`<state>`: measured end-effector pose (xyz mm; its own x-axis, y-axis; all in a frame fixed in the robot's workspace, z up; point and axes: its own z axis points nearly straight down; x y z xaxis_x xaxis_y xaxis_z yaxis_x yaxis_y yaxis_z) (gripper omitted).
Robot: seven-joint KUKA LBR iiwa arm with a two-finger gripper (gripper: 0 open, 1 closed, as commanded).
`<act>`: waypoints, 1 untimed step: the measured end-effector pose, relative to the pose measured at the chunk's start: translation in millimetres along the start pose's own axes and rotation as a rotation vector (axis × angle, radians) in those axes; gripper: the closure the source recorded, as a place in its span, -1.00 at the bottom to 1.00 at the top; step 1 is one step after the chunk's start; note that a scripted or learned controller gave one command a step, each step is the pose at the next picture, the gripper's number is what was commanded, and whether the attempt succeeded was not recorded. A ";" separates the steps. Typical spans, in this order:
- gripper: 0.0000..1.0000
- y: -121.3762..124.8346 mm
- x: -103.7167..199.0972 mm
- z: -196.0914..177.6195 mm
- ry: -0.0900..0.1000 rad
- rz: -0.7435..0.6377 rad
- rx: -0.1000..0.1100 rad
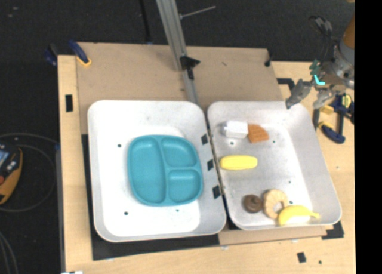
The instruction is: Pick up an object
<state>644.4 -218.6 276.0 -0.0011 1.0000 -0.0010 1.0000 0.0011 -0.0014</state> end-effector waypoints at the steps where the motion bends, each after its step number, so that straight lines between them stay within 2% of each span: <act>1: -1.00 0.7 0.0 -1.8 -0.001 0.000 -0.003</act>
<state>645.0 -218.6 277.8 -0.0016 1.0000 -0.0019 1.0000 0.0016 0.0019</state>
